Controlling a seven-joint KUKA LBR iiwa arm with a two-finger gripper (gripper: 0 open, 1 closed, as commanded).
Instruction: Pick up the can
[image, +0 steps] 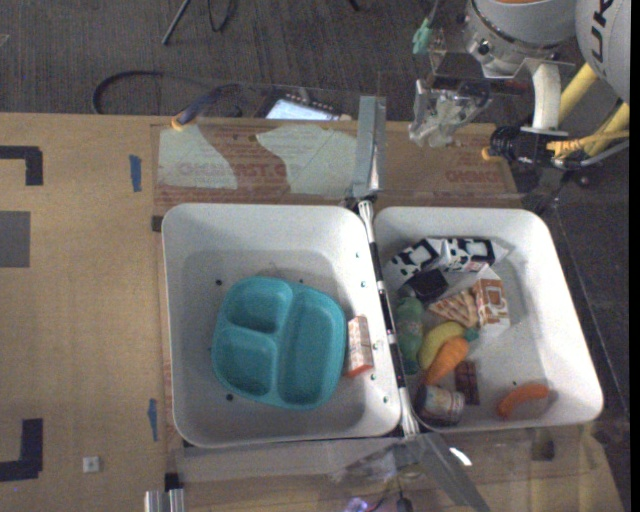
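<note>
A: Gripper first. It sits up at the top of the view, above the far rim of the right bin, over the cardboard strip and outside both bins. Something pale and crumpled-looking hangs around the tips. Can't tell if it's clenched or released, and nothing is readable between the tips.

B: Ok. Can?

A: The can lies in the right bin, near-left corner, close to the divider between the bins. Small, on its side or tilted, dark end facing the camera. Well apart from the gripper.

B: Neighbours?

A: A dark brown block just beside it on the right. An orange carrot just above it, slanting up toward a yellow banana-shaped piece. A green item against the divider. Further right, an orange sausage-shaped piece near the front wall, apart from the can.

B: Rest of that bin?

A: An orange-and-white carton in the middle, a black-and-white patterned box at the far side.

B: Left bin?

A: The left bin holds a teal divided plate, with a small red-and-white pack touching its right edge.
</note>
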